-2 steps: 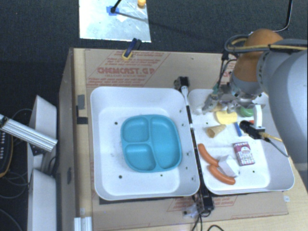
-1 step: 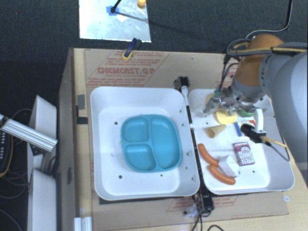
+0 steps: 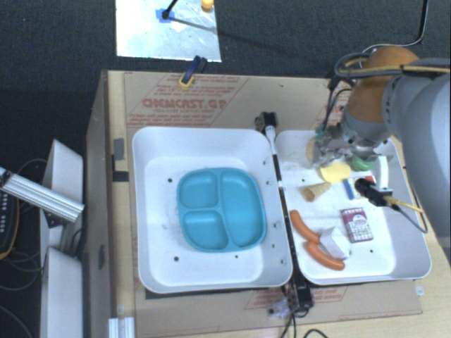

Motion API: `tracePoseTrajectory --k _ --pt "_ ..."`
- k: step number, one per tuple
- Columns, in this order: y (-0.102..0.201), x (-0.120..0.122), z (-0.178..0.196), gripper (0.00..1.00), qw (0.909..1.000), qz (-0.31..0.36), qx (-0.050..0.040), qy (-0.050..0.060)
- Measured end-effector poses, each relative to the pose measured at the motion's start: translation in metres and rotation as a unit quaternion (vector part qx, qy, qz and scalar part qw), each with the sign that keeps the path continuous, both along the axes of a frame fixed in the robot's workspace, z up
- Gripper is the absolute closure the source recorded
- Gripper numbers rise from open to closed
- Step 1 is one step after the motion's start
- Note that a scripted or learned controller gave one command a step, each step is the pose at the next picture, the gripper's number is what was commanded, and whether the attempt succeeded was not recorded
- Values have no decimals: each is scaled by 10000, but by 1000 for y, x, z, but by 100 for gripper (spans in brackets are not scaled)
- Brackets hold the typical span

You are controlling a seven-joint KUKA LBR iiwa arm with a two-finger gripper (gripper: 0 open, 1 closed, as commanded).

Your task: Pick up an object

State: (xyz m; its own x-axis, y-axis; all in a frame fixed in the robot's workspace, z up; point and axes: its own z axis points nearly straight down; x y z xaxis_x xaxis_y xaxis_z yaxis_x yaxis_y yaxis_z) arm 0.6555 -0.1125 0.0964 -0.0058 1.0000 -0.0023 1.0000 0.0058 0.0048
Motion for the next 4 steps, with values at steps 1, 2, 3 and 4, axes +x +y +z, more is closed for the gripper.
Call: tracePoseTrajectory --k 1,2,3,4 --pt "0 0 0 0 10000 1 -1 -2" --pt "-2 -43 -12 0 10000 -21 11 21" --pt "-2 -42 -1 100 10000 -15 9 5" --pt "-2 -42 -1 0 10000 -16 10 6"
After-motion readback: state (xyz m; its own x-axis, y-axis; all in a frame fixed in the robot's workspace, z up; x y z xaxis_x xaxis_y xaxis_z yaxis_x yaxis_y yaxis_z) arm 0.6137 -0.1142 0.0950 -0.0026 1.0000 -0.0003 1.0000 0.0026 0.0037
